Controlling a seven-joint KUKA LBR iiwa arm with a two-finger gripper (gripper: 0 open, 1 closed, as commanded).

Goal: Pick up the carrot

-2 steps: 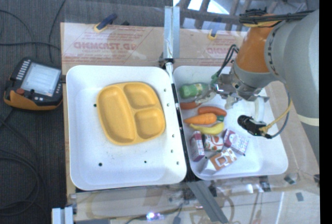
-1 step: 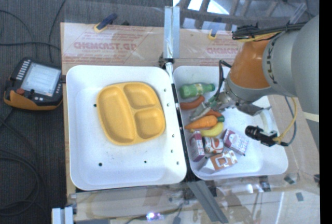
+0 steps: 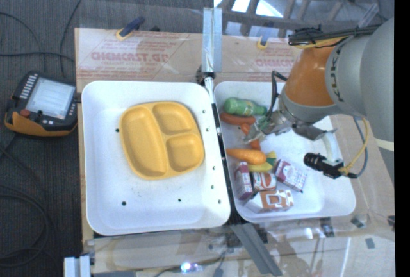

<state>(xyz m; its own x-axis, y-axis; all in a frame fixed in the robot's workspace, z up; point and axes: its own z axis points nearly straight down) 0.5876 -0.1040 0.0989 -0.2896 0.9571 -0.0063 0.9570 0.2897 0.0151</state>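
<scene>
Smooth orange plastic carrot [image 3: 246,155] lies mid right white bin [image 3: 343,202], just below gripper [image 3: 259,133]. Jaw opening: cannot tell. Likely light, rigid, slippery; grip across thick middle, not tapered tip.

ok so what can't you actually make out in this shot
- Gripper: the orange wrist covers it in the camera view, so open or shut is unclear.
- Upper carrot: its right end runs under the gripper, so contact is unclear.
- Green bottle: right end hidden behind the arm.
- Cartons: print too small to read.
- Lower carrot: fully visible, lying free in the right bin.
</scene>
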